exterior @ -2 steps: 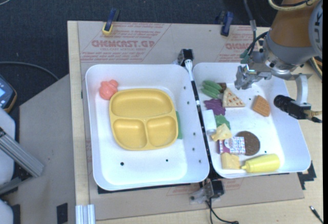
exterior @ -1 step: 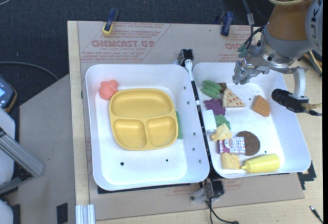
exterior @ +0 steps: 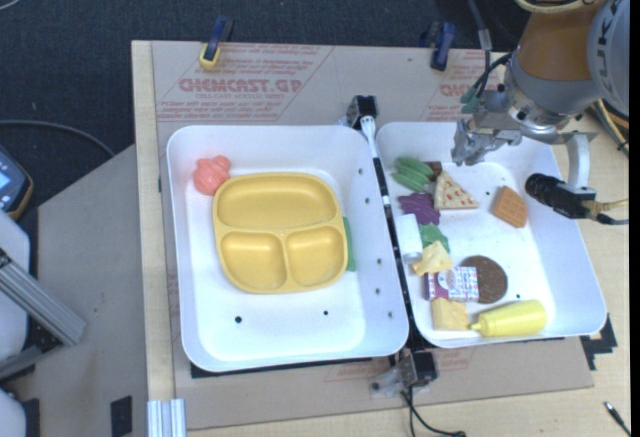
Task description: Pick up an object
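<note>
Right bin is holding the loose objects. A green piece is lying at the upper left, a triangular waffle-like slice just beside it, a purple piece below those. An orange-brown cracker-like piece is sitting apart toward the right. Lower down, a pale yellow piece, a small printed packet, a dark brown round cookie, a yellow block and a yellow bottle-shaped toy are clustered near the front edge.

The gripper is being held over the upper part of the right bin, just above the waffle-like slice and beside the green piece. Nothing is being seen between its fingers; whether they are spread or closed cannot be told, the view being too small and dark there.

Left bin is carrying a yellow divided plate, with a pink toy lying at its upper left corner, possibly touching it.
</note>
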Tool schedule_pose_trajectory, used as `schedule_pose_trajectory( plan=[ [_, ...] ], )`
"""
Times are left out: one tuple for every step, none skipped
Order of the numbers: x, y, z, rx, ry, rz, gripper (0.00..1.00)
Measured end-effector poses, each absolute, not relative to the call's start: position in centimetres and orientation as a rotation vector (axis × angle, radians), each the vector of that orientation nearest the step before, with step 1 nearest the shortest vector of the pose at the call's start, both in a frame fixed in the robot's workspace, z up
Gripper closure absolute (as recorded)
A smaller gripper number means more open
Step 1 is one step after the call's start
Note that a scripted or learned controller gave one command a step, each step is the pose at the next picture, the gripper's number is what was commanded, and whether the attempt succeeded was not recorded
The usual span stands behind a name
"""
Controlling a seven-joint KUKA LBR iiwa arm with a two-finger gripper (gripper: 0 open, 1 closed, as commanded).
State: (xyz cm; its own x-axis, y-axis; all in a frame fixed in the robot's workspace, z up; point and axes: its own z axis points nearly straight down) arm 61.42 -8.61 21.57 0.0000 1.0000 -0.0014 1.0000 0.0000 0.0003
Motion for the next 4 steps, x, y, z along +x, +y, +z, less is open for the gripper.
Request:
schedule_pose_trajectory(
  plan=[
    [60.9, -8.7, 23.2, 2.218, 2.218, 0.004, 1.00],
    [61.3, -7.8, 23.5, 2.217, 2.221, 0.003, 1.00],
    [61.3, -8.7, 21.6, 2.225, 2.222, -0.004, 1.00],
    [60.6, -8.6, 22.0, 2.224, 2.221, -0.003, 1.00]
  ],
)
